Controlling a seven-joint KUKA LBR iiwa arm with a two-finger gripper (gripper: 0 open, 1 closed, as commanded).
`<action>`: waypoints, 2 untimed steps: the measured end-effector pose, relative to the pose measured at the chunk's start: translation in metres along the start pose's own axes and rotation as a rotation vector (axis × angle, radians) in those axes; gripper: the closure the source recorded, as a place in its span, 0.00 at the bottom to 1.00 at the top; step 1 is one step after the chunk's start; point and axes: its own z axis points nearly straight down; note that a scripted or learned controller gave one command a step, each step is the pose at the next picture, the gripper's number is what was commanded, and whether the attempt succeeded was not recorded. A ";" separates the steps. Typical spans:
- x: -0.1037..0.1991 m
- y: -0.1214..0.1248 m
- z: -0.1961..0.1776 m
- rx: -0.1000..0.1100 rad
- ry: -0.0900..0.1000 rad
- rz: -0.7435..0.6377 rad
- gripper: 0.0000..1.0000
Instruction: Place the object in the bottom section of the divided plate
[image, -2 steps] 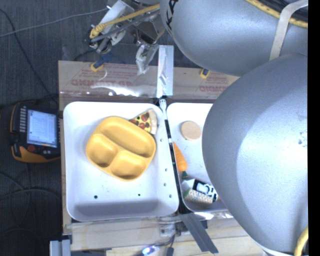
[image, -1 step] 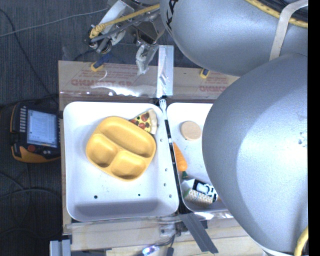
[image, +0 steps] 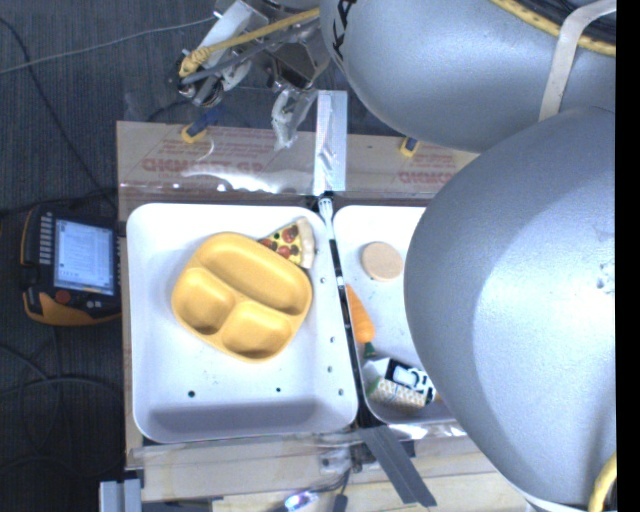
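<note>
The grey arm (image: 520, 250) bulks over the right bin (image: 345, 225), and its tool (image: 285, 105) hangs above the bench's far edge, beyond both bins. I cannot tell its state. The yellow divided plate (image: 243, 293) lies in the left bin (image: 150, 330), glossy and three-sectioned. A pizza slice (image: 288, 240) touches its far rim.

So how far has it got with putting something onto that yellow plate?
Nothing looks done yet: the yellow plate in the left bin has nothing in any section. A pizza slice lies beside its upper rim, not in it. The hand hangs above the bins' far edge, with nothing seen between its fingers. A round disc and a carrot sit in the right bin. Picking and placing remain.
</note>
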 end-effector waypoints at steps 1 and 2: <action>0.000 0.000 0.000 0.000 0.000 0.000 0.00; 0.000 0.000 0.000 0.000 0.000 0.000 0.00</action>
